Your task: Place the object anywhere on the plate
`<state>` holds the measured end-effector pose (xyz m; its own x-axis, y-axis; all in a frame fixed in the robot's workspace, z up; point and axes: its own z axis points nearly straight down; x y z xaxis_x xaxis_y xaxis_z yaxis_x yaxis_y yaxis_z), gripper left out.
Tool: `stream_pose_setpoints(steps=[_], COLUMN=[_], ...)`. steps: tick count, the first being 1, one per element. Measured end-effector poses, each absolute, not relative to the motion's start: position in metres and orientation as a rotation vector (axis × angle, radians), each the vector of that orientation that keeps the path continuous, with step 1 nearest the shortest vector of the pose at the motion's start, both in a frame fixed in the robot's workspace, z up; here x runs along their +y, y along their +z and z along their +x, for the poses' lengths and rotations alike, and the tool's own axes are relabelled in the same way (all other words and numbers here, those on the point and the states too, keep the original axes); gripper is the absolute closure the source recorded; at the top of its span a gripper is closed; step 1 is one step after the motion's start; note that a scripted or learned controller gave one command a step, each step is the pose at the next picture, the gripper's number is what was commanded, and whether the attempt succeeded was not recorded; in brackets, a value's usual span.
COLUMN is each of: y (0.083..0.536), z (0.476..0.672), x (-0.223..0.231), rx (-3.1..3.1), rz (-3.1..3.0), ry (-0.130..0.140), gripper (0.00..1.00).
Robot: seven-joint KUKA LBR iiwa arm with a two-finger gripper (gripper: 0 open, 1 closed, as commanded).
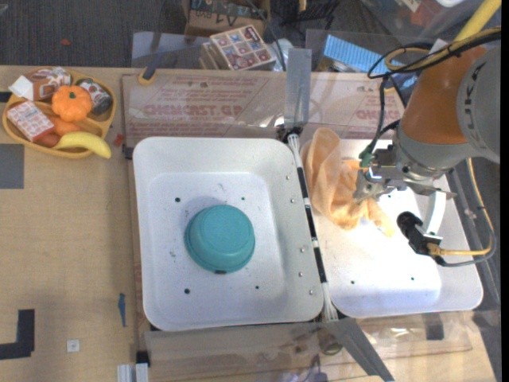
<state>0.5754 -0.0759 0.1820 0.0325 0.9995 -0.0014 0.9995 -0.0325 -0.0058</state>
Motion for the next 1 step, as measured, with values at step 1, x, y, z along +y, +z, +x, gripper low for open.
stream_pose_setpoints(steps=[1], y=[0.2219], z=[0.5751], x=[-0.0768], rx=[-2.181], rz=[-2.258], ry=[0.006], gripper=[1.00])
